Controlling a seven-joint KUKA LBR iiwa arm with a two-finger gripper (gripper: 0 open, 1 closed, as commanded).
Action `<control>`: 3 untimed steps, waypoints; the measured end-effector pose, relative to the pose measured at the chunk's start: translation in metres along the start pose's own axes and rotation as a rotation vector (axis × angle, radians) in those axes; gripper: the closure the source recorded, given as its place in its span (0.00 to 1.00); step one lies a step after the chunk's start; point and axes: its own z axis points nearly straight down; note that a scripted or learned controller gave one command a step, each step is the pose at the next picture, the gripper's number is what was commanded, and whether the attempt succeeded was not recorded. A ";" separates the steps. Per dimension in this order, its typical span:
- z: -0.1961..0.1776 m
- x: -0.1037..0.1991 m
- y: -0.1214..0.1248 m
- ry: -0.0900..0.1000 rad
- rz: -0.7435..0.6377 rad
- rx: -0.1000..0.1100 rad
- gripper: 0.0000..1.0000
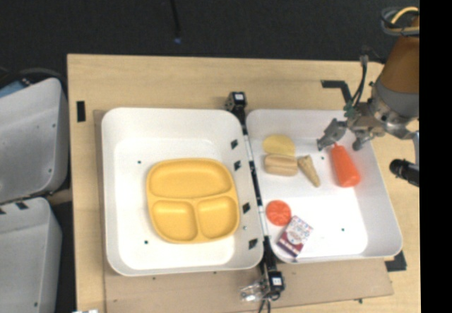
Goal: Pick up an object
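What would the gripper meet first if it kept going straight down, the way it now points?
Probably the top end of the carrot, which lies just below the gripper in the right bin. Depth is unclear from this slant, so it might touch bare bin floor beside it.

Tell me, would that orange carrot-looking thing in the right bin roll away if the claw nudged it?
Probably. The orange carrot looks rounded and smooth, lying on its side on the flat floor of the right bin, so a sideways nudge could roll it. Its sheen suggests hard plastic, likely stiff and light, perhaps slippery. The claw sits near its upper end.
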 end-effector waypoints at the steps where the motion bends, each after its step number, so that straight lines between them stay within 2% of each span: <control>1: -0.009 0.001 0.003 -0.003 -0.003 -0.014 0.00; 2: 0.036 -0.006 0.010 -0.005 -0.003 -0.012 0.00; 3: 0.082 -0.004 0.016 0.002 -0.004 -0.024 0.00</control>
